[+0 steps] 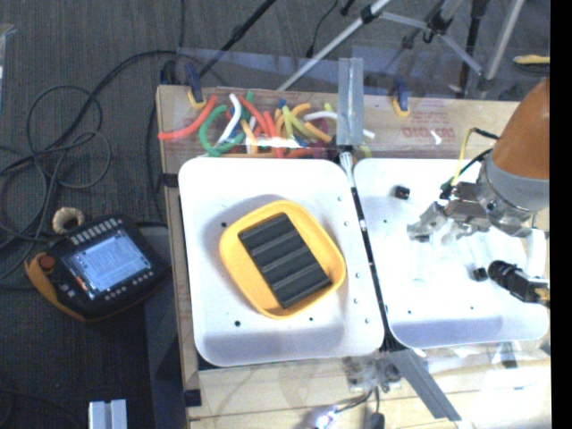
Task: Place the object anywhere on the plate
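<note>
2 white bins sit side by side on the surface (pixel 268 396). The left bin (pixel 201 329) holds a yellow plate (pixel 234 244) w/ a black ribbed block (pixel 284 259) lying on it, inside the rim, set at a slant. My pincer (pixel 427 229) is over the right bin (pixel 420 315), toward its right-centre, well apart from the plate. Whether my pincer is spread or pressed together I can't tell: the metal parts blur together, and I see nothing pinched there. My arm comes in from the right, orange band (pixel 529 137) at the edge above the grey wrist. A small black bit (pixel 401 190) lies in the right bin near the top, apart from my pincer. Behind the bins, a tangle of coloured cables (pixel 255 125) rests along the back of the surface. On the floor at left lies a control pendant (pixel 94 266) w/ a lit screen.
</note>
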Tool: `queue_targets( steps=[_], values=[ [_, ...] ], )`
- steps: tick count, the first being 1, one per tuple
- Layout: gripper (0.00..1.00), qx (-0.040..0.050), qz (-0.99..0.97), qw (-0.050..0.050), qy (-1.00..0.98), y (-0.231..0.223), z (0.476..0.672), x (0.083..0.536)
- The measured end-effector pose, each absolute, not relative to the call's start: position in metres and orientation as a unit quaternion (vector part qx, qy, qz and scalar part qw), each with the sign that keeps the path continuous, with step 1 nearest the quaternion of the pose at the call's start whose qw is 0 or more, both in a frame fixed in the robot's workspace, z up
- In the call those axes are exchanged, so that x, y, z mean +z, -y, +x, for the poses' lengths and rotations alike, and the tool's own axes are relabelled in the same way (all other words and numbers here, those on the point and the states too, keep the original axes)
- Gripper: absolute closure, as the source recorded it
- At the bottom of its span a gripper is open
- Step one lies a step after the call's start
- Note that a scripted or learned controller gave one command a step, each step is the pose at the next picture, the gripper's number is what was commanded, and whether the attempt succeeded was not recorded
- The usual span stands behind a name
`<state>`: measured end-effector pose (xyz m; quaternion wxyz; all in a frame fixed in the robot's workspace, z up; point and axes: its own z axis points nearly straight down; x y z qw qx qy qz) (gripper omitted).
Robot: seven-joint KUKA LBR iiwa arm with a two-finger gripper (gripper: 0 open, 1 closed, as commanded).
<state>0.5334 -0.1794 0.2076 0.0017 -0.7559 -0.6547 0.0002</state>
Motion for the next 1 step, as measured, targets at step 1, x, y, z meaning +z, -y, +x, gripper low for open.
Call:
queue_targets(
  steps=[1],
  values=[
    [0.00, 0.0001, -0.756, 0.002, 0.655, 0.1794, 0.5334, 0.2076]
  ],
)
